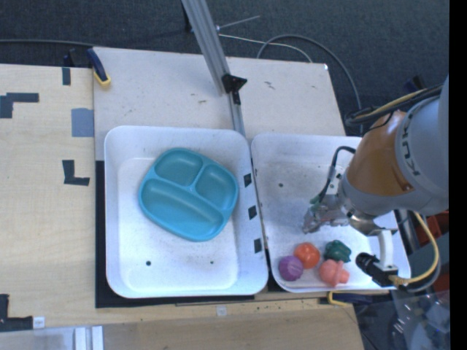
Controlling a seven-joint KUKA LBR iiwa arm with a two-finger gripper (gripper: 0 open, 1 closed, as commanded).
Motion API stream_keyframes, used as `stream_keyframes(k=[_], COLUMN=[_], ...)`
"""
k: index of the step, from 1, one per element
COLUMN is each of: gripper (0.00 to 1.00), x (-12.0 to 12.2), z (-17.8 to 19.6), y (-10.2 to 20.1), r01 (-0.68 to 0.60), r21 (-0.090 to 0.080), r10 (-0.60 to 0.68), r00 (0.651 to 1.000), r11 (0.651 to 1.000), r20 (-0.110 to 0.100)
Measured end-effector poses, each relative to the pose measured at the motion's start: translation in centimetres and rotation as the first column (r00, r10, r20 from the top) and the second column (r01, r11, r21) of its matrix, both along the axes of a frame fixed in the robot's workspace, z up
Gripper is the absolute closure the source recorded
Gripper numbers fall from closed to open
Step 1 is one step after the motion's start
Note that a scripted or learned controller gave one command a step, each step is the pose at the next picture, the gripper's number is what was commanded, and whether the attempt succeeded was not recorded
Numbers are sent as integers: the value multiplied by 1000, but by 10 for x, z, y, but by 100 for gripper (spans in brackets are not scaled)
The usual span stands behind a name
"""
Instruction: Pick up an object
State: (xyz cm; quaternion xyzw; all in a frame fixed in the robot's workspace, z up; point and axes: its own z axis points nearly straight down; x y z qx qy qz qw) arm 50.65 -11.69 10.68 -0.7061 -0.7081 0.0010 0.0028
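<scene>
Even, fairly bright overhead light; the white bins glare slightly. Shadows are soft and short. Overall focus is mildly soft, grainy at the far dark floor.

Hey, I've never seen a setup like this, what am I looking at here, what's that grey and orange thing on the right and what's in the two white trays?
This is one picture from a camera fixed above a bench, looking down at a slant. The grey and orange thing is a robot arm reaching in from the right. Its end effector, the grasping part, hangs low over the right white bin. I can't see anything between its fingers. In that bin's near corner lie four small toy pieces: an orange one, a purple one, a dark green one and a pinkish one. The left white bin holds a blue divided plate.
</scene>
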Motion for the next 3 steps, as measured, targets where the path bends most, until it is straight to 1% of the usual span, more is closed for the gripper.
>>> stream_keyframes(k=[1,2,3], gripper=[100,100,100], x=[7,9,8], z=[58,121,92], y=[-6,-2,-2], r01=[1,0,2], r21=[-4,-4,-3], r10=[-1,0,-2], r00=[1000,1000,1000], r11=[1000,1000,1000], r20=[9,10,1])
